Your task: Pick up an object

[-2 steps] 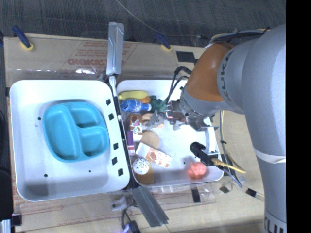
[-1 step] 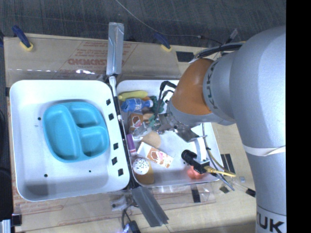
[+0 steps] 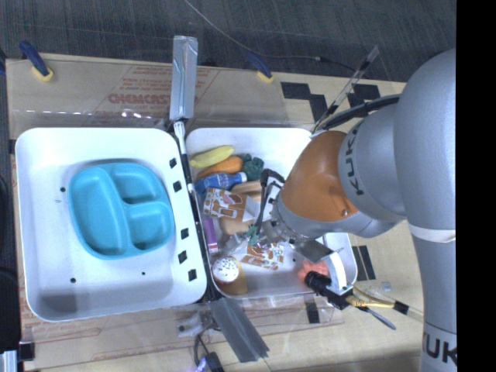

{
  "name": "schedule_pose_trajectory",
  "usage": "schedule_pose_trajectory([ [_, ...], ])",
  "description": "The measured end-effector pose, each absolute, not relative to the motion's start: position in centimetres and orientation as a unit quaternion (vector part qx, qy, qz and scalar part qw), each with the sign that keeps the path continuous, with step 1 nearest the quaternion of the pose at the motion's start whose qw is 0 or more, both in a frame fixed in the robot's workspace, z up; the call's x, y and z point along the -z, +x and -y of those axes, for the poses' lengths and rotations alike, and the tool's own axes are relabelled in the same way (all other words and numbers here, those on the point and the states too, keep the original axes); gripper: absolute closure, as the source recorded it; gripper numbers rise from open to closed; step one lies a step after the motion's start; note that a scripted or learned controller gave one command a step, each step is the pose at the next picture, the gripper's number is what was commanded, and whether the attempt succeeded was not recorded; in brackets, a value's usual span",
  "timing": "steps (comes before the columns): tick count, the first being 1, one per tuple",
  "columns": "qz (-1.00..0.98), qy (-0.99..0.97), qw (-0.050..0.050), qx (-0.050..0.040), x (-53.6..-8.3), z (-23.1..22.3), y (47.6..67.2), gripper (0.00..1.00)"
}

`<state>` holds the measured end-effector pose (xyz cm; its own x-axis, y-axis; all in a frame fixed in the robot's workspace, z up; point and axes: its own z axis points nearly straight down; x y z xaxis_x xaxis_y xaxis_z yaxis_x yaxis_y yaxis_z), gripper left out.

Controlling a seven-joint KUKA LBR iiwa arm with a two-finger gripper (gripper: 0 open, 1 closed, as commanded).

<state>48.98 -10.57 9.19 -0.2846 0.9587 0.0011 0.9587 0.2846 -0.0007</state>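
Carpet (image 3: 93, 10), dark grey, beyond tan bench (image 3: 232, 80). Left of divider (image 3: 183, 76): left bin (image 3: 39, 231) holding blue compartment tray (image 3: 122, 208). Right of divider: right bin (image 3: 256, 138) crowded with banana (image 3: 211, 156), carrot (image 3: 221, 167), blue bottle (image 3: 221, 181), printed packets (image 3: 223, 205). Gripper (image 3: 260, 231) low over that clutter under orange band (image 3: 314, 184).

From my seat, the gripper (image 3: 260, 235) sits low in the right bin (image 3: 267, 136), hemmed by clutter: packets (image 3: 223, 204) just to its left, a banana (image 3: 211, 156) and bottle (image 3: 220, 181) beyond it, a shaker (image 3: 225, 269) left and nearer the front edge. Further left, past the divider (image 3: 188, 200), the left bin (image 3: 39, 208) offers open floor around a blue tray (image 3: 120, 208).
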Motion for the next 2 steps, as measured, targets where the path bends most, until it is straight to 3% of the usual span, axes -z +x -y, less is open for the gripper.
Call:
schedule_pose_trajectory([
  [1,0.859,-0.511,-0.004,-0.003,-9.4,10.5,59.5,0.0],
  [2,0.927,-0.375,-0.003,0.0006,-19.4,7.8,61.3,0.0],
])
